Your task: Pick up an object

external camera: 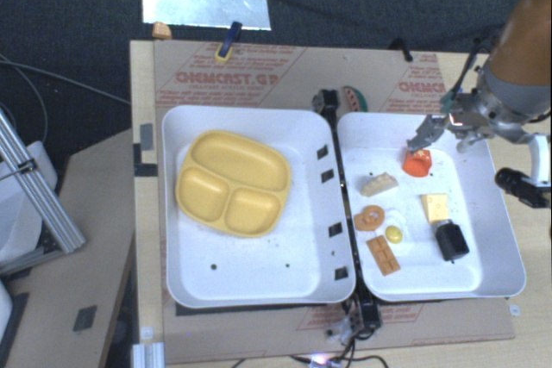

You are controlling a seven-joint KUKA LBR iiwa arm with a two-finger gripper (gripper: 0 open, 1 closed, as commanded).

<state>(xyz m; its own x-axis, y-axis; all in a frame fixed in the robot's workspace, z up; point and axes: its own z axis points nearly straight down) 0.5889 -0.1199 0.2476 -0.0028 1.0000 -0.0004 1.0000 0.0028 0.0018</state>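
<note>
Right bin (496, 276), near end: brown rectangular piece (383, 255), black block (451, 240). Mid: small yellow ball (394, 233), orange ring (372, 217), yellow cube (435, 207), tan wedge (378, 184). Far end: red object (417, 163) on bin floor, just below gripper (429, 136). Gripper state cannot be told; fingers blurred, nothing seen between them. Left bin (185, 271): yellow divided plate (232, 182), far of centre. Arm (517, 65) enters from right

Yellow divided tray (231, 183) in left bin (172, 271), gripper (429, 136) above red object (417, 163)
</note>
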